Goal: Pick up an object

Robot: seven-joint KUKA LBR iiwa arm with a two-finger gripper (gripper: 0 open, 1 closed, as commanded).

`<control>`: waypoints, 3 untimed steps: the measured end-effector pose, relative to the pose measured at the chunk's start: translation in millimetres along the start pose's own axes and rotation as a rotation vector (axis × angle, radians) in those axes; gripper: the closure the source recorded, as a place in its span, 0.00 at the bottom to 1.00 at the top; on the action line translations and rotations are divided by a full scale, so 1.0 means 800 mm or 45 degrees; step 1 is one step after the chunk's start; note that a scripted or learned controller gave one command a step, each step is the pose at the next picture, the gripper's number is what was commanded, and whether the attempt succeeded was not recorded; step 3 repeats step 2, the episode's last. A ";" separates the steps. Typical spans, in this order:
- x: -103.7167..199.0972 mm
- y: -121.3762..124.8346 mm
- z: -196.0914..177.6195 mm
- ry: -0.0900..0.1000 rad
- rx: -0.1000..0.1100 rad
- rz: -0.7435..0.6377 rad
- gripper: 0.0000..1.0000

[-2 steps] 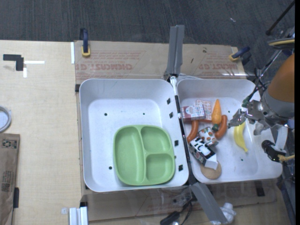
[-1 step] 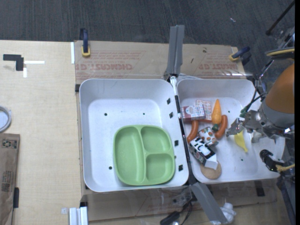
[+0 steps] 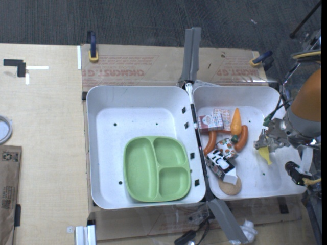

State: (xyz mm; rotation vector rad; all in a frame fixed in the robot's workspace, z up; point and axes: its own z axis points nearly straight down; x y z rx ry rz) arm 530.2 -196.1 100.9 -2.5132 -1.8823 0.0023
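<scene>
Beneath the hand point(image 3: 265, 141), a yellow wedge point(image 3: 264, 154), tip toward the bin's near-right corner

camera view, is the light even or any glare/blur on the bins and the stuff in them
Camera view: light is soft and even; the white bins show mild brightness with no hard glare, and the green plate casts a faint shadow. The small items like the carrot are slightly soft in detail; the gripper near the yellow piece is too cluttered to read.
</scene>
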 end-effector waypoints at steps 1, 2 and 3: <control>0.053 0.047 -0.111 -0.002 -0.002 0.046 1.00; 0.080 0.009 -0.177 -0.003 -0.002 -0.128 1.00; 0.080 0.009 -0.177 -0.003 -0.002 -0.128 1.00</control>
